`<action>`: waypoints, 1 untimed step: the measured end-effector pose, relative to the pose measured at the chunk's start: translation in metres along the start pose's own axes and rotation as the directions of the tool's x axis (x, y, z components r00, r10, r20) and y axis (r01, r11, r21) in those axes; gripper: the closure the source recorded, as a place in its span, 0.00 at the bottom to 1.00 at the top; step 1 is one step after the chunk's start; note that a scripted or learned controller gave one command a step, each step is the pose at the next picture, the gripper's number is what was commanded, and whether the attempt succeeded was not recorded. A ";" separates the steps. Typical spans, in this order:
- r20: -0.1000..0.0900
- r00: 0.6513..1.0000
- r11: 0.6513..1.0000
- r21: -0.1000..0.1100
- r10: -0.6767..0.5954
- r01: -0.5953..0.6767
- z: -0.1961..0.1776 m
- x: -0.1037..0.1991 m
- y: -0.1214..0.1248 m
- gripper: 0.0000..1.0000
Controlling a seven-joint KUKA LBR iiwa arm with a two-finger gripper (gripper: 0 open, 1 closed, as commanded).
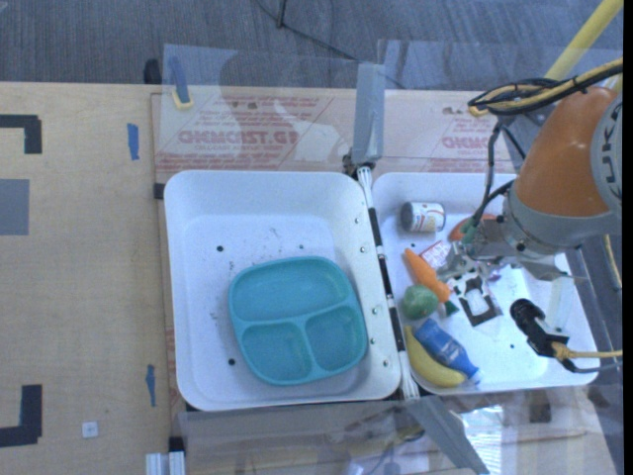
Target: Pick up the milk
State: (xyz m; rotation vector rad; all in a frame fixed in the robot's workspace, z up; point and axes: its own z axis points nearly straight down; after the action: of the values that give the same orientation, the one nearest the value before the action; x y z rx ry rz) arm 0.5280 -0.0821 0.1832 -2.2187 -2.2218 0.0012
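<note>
White plastic bins sit side by side on a wooden bench (79, 265), seen from above at a slant. The left bin (257, 216) holds a teal divided plate (297, 317) and nothing else of note. The right bin (509, 352) holds the clutter. The milk (423, 216), a small white container with a red label, lies on its side near the far wall, towards the bin's left corner. In front of it lies an orange carrot (426, 271). A green vegetable (419, 301) comes next, then a blue bottle (446, 345) resting against a yellow banana (431, 362) at the near edge.

A grey and orange arm (564, 156) reaches in from the right, and its gripper (473, 275) hangs low over the middle of the right bin. The gripper is just beside the carrot's right end and apart from the milk, which lies clear of it. Whether the jaws are spread or pressed together cannot be told from this angle, and nothing can be seen held between them.

The task looks to be at the approach step, with the milk not yet grasped. The next move would likely call for shifting the gripper towards the far left corner. It would need to line up across the container's round body and come down without nudging the carrot. Because the milk lies on its side, it may roll towards the wall when touched.
</note>
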 end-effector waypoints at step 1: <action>0.001 0.985 0.985 -0.001 0.174 -0.174 -0.013 -0.004 -0.006 1.00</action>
State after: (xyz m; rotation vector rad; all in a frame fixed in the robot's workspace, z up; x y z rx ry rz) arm 0.5223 -0.0860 0.1966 -2.4057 -2.0199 0.0023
